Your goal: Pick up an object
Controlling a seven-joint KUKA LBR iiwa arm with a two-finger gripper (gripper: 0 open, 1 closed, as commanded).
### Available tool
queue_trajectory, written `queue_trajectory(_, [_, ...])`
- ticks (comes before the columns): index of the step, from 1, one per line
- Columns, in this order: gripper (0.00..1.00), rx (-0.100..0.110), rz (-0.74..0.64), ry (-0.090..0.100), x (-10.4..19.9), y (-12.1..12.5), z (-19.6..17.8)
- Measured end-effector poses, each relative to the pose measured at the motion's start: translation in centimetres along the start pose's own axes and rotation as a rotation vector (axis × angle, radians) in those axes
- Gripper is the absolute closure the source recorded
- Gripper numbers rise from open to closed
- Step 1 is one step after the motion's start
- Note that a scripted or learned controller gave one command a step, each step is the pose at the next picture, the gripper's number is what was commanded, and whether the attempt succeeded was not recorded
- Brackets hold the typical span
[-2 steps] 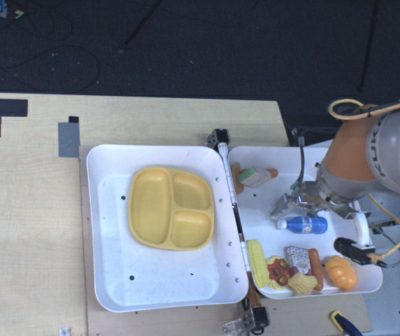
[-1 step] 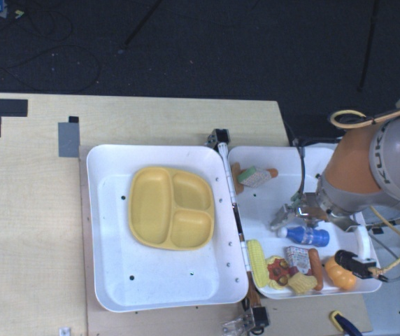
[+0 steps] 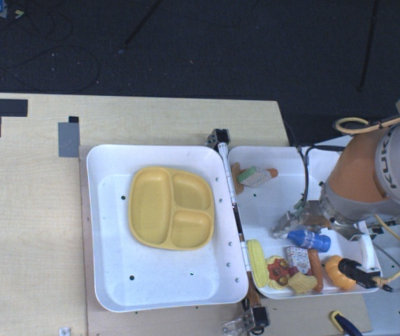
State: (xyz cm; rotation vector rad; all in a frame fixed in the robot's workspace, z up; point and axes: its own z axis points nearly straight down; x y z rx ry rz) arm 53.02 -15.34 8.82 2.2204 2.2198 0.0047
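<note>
Camera view showed a small blue plastic bottle-shaped toy (image 3: 310,241) lying on its side in the right-hand shallow white bin (image 3: 270,198), its long axis running roughly left to right with a slight downward tilt toward the right. It sat immediately below and a little right of the metal two-finger gripper (image 3: 292,222), close enough that the two looked to be touching or nearly so. That gripper pointed leftward and down from the grey arm's orange wrist band (image 3: 354,170), so the bottle lay on the arm's own side of the tips rather than ahead of them. Glare and clutter blurred the tips, so whether the gripper was spread or pressed together could not be told, and nothing was clearly between them.

Just below the bottle lay an orange carrot-like stick (image 3: 315,266), a red-and-white patterned packet (image 3: 296,259) and a yellow plastic corn cob (image 3: 256,259) along the bin's left wall. A green-and-orange toy (image 3: 254,176) sat well apart near the top. The left white bin (image 3: 109,271) held a yellow divided plate (image 3: 170,207).
</note>
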Motion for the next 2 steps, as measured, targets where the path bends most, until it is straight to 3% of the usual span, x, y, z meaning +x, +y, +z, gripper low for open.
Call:
queue_trajectory(1, [0.0, 0.001, -0.002, 0.001, 7.4, 6.2, 0.1])
queue_trajectory(2, [0.0, 0.004, -0.003, -0.001, 5.4, 10.6, 0.2])
